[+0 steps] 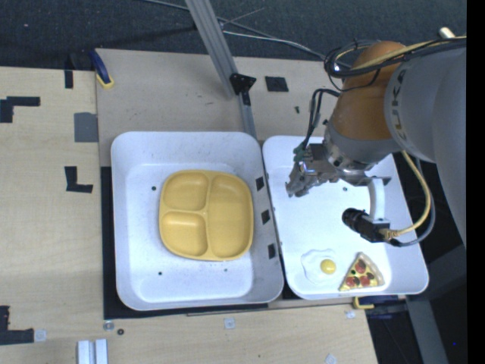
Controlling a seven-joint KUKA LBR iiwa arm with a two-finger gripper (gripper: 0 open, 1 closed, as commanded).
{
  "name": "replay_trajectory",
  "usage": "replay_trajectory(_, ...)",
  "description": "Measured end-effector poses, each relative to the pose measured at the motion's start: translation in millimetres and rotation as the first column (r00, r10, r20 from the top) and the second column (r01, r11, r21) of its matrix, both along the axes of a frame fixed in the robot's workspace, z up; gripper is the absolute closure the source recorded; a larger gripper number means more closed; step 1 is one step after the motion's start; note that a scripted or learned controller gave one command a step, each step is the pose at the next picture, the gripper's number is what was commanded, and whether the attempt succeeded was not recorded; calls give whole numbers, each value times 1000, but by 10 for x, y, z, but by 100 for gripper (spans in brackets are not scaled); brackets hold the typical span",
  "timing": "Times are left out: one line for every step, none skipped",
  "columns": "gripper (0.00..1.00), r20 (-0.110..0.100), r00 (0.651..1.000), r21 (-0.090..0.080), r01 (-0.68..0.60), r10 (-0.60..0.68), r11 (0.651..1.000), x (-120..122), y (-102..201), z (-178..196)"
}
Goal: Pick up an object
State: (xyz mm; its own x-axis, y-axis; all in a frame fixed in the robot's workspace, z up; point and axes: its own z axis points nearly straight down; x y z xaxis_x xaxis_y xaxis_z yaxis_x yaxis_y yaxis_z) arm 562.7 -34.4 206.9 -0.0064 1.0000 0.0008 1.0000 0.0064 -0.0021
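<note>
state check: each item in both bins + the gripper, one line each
yellow divided plate: flat, right way up, in left bin.
fried egg: flat, near front of right bin.
pizza slice: flat, beside the egg.
gripper: above right bin, nothing seen held.

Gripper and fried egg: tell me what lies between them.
Bare white floor of the right bin, as the camera view shows. The gripper hangs over the bin's upper part; the fried egg lies near its lower edge, beside the pizza slice.
</note>
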Motion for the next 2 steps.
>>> replay_trajectory(100, 0, 1000, 0, 0, 0, 1000, 126, 489, -48)
replay_trajectory(100, 3, 1000, 0, 0, 0, 1000, 334, 909, 123)
